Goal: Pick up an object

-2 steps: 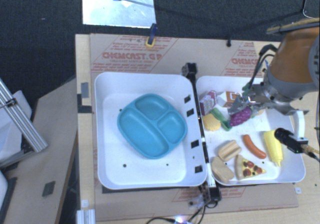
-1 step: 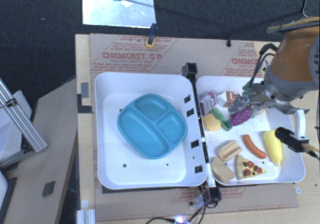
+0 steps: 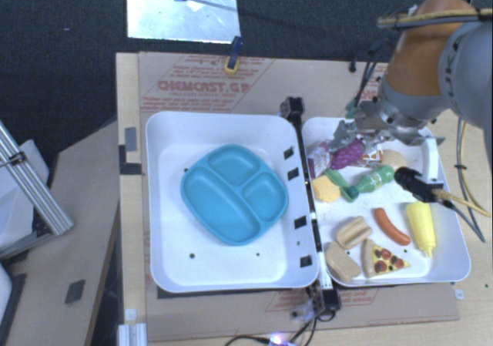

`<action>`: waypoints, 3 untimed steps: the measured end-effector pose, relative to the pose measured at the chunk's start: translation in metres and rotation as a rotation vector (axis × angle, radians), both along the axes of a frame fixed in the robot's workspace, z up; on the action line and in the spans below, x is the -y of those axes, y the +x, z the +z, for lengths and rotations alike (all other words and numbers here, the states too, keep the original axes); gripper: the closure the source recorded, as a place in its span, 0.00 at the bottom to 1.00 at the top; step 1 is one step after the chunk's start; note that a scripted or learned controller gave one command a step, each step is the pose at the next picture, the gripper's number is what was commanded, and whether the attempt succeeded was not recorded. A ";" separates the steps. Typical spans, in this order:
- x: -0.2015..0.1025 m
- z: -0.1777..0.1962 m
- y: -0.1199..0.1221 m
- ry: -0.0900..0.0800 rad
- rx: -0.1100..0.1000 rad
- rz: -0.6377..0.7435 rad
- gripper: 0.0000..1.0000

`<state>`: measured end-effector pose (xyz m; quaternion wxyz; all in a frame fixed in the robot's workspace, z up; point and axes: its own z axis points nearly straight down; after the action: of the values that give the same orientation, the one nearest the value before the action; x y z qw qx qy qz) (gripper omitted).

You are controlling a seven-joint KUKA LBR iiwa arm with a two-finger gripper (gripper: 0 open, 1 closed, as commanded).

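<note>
The grey arm with its orange band (image 3: 435, 36) is cut off by the right and top edges. Its end effector (image 3: 356, 135) hides part of the purple toy (image 3: 348, 155) and the far end of the right white bin (image 3: 462, 260); how its tips stand cannot be told. The silver metal frame (image 3: 27, 183) at left runs off the edge.

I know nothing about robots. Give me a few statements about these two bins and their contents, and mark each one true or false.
1. The blue divided plate lies in the left white bin. True.
2. The pizza slice toy lies on the blue plate. False: it lies in the right white bin.
3. The gripper is over the right bin. True.
4. The yellow bottle is in the left bin. False: the right one.
</note>
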<state>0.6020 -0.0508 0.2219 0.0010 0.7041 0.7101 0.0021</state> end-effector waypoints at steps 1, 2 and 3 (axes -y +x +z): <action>-0.038 0.001 0.039 -0.001 0.001 0.000 1.00; -0.025 0.013 0.047 -0.002 0.000 -0.007 1.00; -0.031 -0.007 0.047 -0.002 -0.003 -0.004 1.00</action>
<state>0.6491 -0.0197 0.2144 0.0005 0.7055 0.7087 0.0002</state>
